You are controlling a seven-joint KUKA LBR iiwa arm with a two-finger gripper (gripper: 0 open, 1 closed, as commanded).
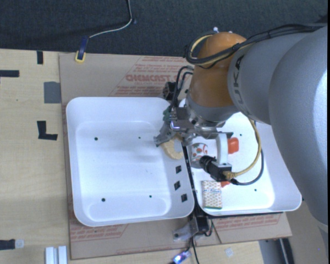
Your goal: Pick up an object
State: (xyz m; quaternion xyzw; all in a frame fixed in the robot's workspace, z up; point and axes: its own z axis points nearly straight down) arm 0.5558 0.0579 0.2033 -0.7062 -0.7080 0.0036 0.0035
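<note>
My gripper (169,132) hangs low over the right edge of the left bin (99,202), close to the wall between the two bins. Just below it lies a flat tan object (174,150), partly hidden by the gripper; whether it is touched I cannot tell. The right bin (280,199) holds a small patterned box (212,194) near its front, an orange object (232,145) and a white item with red marks (200,147), both partly hidden by the wrist.
The arm's orange band (214,76) and grey body cover most of the right bin's back half. A black cable plug (215,169) hangs from the wrist over that bin. Both bins rest on brown cardboard (132,76).
</note>
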